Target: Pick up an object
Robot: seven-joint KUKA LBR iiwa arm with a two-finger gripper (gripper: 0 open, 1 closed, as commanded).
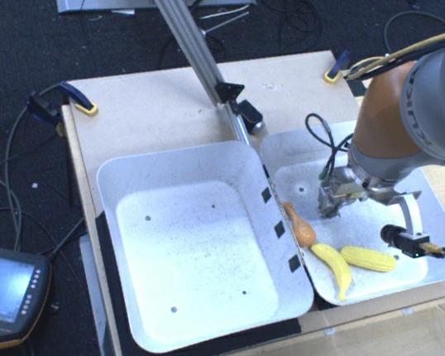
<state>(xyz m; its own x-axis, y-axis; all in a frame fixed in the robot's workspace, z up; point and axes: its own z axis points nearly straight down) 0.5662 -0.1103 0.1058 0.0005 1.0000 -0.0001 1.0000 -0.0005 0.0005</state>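
Note:
Three objects lie in the right bin (pixel 305 170) near its front left. An orange carrot-like piece (pixel 299 225) rests against the bin's left wall. A yellow banana (pixel 334 267) curves just in front of it. A yellow corn cob (pixel 368 258) lies to the banana's right. My gripper (pixel 332 200) hangs over the middle of the right bin, behind the corn and to the right of the carrot, apart from all three. Nothing shows between its tips.
The left bin (pixel 122 180) sits beside the right one, sharing a raised divider with black clips (pixel 280 226). A slanted metal pole (pixel 198 51) rises from the back. Cables trail around the wrist. A pendant (pixel 2 292) lies off the bench at left.

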